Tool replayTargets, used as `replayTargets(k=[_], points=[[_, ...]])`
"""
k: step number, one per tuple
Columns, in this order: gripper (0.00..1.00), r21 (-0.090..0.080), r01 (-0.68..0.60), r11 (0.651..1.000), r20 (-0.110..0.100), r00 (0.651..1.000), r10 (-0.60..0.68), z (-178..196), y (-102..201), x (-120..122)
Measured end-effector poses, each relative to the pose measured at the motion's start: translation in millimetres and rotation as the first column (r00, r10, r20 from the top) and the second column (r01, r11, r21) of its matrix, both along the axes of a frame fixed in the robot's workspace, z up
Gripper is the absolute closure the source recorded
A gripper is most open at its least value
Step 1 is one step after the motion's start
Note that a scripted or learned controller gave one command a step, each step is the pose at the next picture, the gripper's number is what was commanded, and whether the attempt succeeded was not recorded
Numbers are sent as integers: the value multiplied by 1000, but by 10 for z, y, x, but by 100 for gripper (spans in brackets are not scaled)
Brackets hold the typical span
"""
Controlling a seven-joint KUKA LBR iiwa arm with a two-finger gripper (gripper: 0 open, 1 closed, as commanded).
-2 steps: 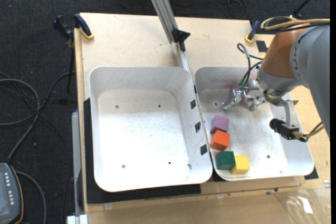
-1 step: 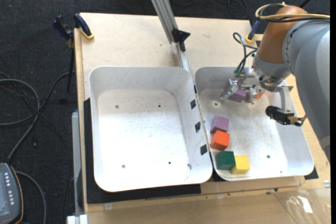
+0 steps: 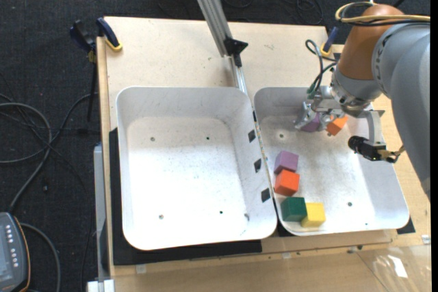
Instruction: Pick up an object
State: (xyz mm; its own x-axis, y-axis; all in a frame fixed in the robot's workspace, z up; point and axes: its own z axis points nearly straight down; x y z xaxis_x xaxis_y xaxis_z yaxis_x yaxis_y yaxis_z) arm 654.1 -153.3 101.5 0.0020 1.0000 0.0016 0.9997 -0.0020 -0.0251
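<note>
Right bin (image 3: 383, 195): claw (image 3: 316, 121) over purple piece (image 3: 311, 125), orientation unclear.

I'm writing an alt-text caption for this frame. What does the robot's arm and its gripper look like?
The arm is thick and rounded, light grey, with a glossy orange band above the wrist. A yellowish cable loops over the orange part, and thinner dark and green wires run down beside the wrist. The gripper is a small, silver-grey metal assembly. A black fitting juts out just beside it.
</note>
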Motion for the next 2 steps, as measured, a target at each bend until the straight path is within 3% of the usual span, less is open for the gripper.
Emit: replayTargets(k=[1,2], points=[[100,1,-9,1000,28,1000,9,984,774,-604],[100,2,-13,1000,26,1000,12,1011,1765,-333]])
